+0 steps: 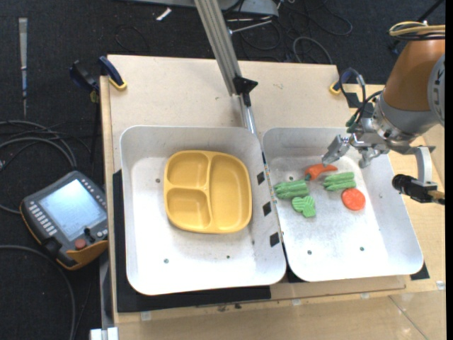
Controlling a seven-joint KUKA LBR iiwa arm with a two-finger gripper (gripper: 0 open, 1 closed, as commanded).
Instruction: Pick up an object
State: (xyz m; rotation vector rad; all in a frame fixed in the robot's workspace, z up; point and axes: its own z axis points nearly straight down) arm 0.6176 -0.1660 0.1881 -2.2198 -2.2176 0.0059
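Observation:
The right bin (382,250) holds several small toy foods. An orange piece (320,169) lies nearest the fingers, with a green pod (340,181) just right of it. Another green pod (291,188) and a green lump (304,206) lie further left. A red-orange round piece (353,200) sits lower right. My gripper (349,155) hangs over the bin's far part, just above and right of the orange piece. It is open, its fingers spread wide with nothing between them.
A yellow three-compartment plate (209,190) lies in the left bin (141,261). A slanted metal pole (219,37) rises from the seam between the bins. A teach pendant (67,218) rests on the floor to the left.

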